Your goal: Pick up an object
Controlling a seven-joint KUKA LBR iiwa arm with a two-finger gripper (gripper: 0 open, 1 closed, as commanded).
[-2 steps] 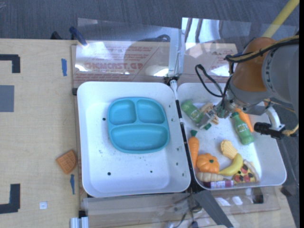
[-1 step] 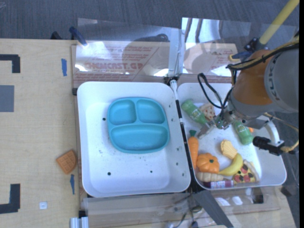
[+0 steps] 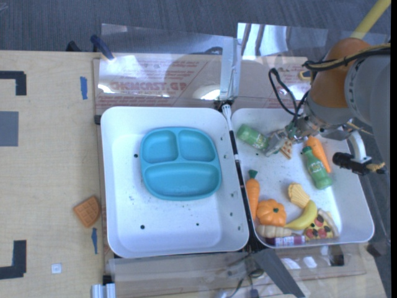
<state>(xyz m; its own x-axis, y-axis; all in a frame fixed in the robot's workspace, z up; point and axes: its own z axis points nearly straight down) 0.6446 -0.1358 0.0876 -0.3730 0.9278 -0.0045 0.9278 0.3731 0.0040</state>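
Low in the right bin, the pincer sat just beside a green bottle — whether it gripped anything, I cannot tell. Nearby lay a carrot, pumpkin and banana — the left bin held a blue plate.

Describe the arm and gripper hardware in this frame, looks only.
The arm is a bulky grey cylinder with an orange band above the wrist. Black cables loop from the wrist toward the gripper, a small metallic-grey assembly. A black-tipped white fitting juts out below the arm.
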